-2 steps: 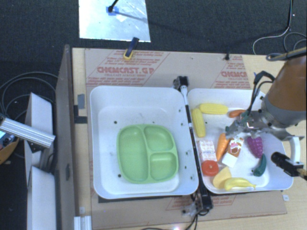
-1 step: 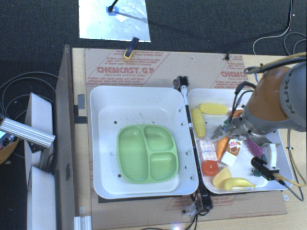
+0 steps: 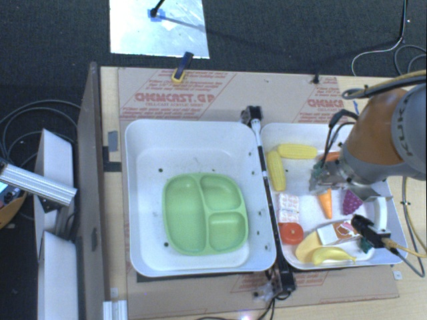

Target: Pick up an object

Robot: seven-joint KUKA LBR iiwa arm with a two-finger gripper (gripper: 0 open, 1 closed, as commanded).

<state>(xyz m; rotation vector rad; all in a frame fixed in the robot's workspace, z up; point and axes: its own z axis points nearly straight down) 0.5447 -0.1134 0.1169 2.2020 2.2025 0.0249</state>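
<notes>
The orange carrot [image 3: 325, 203] lies in the right bin [image 3: 393, 245], pointing toward the bin's near edge, just below the gripper [image 3: 322, 177]. Its top end sits right at the dark fingertips, but whether they touch it, and whether the fingers are apart or closed, cannot be told from this slanted view.

Taking the carrot as the landmark: a purple grape bunch [image 3: 351, 201] lies just to its right, a pink-and-white packet [image 3: 289, 207] just to its left, and a red tomato [image 3: 291, 232] below-left. Two yellow corn cobs [image 3: 297, 152] [image 3: 276, 170] lie above-left. A banana [image 3: 319, 251] and a small white carton [image 3: 335, 233] lie below it near the bin's front wall.

Well to the carrot's left, the left bin [image 3: 153, 152] holds a green divided plate [image 3: 204, 213].
</notes>
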